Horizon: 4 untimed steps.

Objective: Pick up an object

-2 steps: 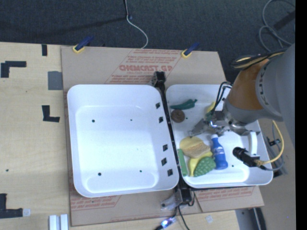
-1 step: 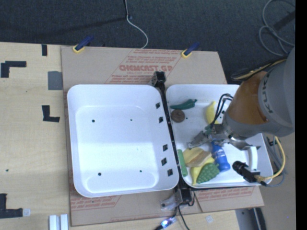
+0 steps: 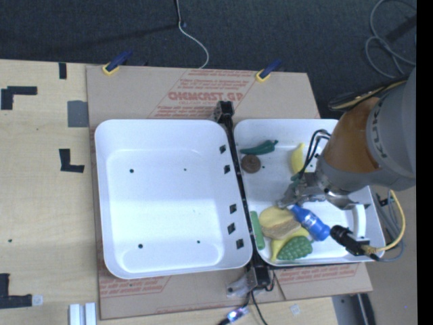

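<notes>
Here, the left bin is lying bare and white on the cardboard sheet, which is covering the wooden bench, with dark carpet running along the far side. The right bin is crowded: a green pepper and a brown disc far left, a pale yellow lump and a green bumpy piece near. The gripper is hovering just above the yellow lump, beside a blue bottle; its grip cannot be told.
</notes>
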Tool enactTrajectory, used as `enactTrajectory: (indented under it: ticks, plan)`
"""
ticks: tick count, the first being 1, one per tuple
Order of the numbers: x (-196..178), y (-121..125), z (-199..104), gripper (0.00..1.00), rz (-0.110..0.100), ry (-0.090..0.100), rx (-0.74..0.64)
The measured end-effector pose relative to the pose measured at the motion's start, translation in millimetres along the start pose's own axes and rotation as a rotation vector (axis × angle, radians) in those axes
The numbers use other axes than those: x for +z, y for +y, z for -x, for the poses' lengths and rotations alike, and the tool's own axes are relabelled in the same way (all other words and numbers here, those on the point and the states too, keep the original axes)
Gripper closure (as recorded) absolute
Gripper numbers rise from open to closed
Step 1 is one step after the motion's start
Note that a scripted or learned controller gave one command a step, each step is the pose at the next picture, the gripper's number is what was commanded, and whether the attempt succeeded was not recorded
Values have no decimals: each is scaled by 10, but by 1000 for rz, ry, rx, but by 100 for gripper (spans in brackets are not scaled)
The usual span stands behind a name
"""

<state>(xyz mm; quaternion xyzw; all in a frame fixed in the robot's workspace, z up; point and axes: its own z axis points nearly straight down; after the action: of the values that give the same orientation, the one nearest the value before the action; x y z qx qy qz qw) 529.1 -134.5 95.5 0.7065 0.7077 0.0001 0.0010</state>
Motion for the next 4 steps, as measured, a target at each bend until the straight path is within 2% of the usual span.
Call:
enactTrajectory:
  ticks: [1,2,3,4]
  plan:
    - [-559,39,-130,100,2,2,-1]
    - [141,64,29,100,-4,1,2]
    - [-493,179,-225,100,2,1,-2]
    - [-256,69,-25,100,-6,1,3]
